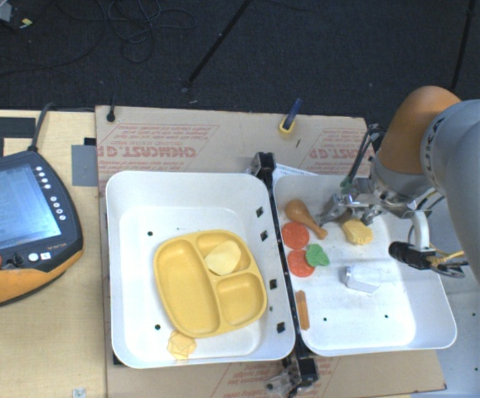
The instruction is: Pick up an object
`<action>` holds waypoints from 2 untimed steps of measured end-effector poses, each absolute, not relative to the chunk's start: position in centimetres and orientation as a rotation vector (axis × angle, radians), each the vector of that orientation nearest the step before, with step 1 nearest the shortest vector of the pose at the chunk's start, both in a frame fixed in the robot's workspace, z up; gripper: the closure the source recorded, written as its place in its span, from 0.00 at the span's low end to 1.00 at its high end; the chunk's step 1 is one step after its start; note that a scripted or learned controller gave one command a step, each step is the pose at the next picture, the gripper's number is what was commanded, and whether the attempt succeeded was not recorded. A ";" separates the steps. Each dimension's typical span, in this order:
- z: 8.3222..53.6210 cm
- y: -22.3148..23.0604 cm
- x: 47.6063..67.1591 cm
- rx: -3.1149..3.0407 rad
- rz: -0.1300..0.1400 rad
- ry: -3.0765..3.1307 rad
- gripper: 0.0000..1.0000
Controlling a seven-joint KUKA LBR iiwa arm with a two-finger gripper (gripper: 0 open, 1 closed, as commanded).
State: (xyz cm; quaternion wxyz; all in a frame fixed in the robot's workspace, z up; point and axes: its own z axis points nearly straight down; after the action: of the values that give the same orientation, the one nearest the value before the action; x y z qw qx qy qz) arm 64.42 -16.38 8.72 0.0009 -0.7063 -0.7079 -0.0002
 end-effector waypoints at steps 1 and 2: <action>9.8 -16.5 64.4 -2.216 0.002 -2.224 1.00; 10.7 -16.6 64.4 -2.214 0.003 -2.224 1.00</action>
State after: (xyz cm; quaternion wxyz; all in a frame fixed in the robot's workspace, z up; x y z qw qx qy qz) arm 64.37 -16.55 10.73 0.0019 -0.7054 -0.7088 0.0010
